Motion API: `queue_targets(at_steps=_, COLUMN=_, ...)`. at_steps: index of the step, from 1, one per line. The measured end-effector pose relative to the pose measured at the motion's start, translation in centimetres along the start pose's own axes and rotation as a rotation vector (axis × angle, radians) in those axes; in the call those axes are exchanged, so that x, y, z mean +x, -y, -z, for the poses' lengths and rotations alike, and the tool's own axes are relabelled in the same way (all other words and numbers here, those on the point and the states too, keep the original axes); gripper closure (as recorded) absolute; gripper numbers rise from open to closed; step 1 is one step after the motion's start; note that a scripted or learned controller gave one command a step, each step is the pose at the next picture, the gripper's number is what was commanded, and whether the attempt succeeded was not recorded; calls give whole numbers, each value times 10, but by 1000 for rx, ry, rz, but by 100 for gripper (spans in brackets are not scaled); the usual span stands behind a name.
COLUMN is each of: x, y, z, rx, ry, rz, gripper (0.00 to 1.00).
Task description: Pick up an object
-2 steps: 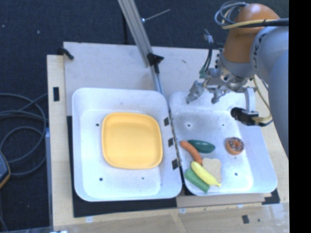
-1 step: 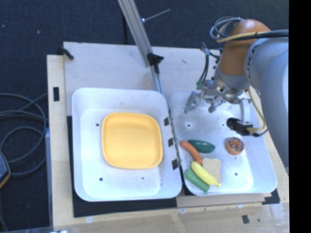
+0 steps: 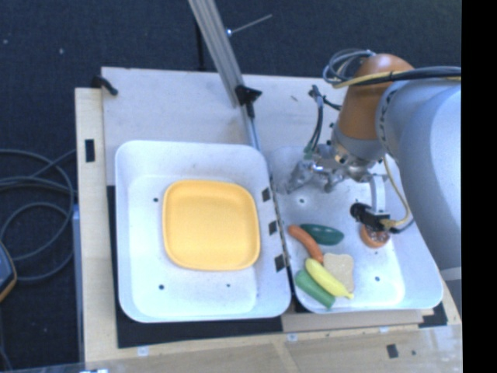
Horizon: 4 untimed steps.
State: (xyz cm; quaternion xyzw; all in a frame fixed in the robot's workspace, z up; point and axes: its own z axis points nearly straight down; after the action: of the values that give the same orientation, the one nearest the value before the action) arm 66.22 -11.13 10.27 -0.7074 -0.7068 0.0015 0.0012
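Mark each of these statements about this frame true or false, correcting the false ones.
1. A square yellow plastic plate lies in the left white bin. True.
2. The orange toy carrot lies in the left bin. False: it lies in the right white bin.
3. The pincer is above the right bin's far end. True.
4. The yellow toy banana sits on the yellow plate. False: it rests in the right bin beside a green toy vegetable.
5. The pincer holds the carrot. False: the carrot lies on the bin floor, apart from it.
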Motion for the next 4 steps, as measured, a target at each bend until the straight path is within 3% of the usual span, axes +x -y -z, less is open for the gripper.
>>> queue_targets(at_steps=1, x=0, y=-2, z=14, rx=-6, ry=0, rz=-1, gripper=100)
queue_targets(at_steps=3, x=10, y=-11, z=135, rx=-10, ry=0, rz=1, gripper=100)
queue_targets(at_steps=4, x=10, y=-11, z=167, rx=-8, ry=0, rz=1, gripper=100)
